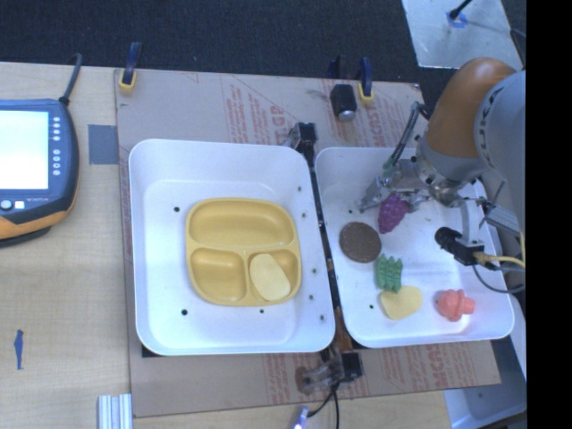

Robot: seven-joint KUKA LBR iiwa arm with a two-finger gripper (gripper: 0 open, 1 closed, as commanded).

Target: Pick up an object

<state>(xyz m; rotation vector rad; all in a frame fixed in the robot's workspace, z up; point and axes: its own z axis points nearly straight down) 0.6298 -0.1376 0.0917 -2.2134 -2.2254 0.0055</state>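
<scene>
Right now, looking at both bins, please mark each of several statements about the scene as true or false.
1. The yellow tray lies in the left bin. True.
2. The brown disc lies in the left bin. False: it is in the right bin.
3. The gripper is above the purple grapes. True.
4. The green block touches the orange toy. False: they lie apart.
5. The tray's compartments hold nothing. False: one holds a pale yellow piece.

Robotics lab: clamped cardboard-covered bench [268,105], teach pendant [31,164], two white bins [152,239], loose cables [492,262].
</scene>
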